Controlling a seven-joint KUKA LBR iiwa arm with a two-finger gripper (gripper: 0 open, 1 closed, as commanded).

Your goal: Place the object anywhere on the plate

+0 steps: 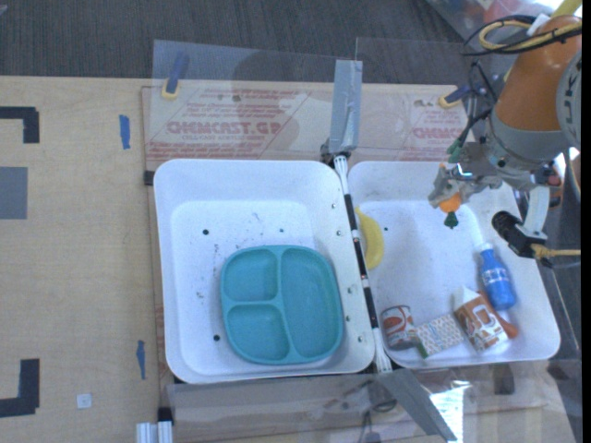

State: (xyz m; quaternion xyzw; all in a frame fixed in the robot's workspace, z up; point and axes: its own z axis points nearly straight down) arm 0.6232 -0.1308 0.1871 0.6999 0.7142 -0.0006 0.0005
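Orange object (450,218): small, between the fingers of the gripper (450,205), above the right bin's (416,247) far side.
Plate (280,305): teal, 3 compartments, in the left bin (185,247).
Right bin also: banana (371,238), blue bottle (495,280), can (398,326), 2 snack packets (459,326).

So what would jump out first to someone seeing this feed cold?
Probably the teal three-compartment plate, lying bare in the left bin. Next, the arm's orange band at upper right, with the gripper low over the right bin's far side, a small orange piece at its tip. Then the clutter there: a blue bottle, snack packets and something yellow against the divider.
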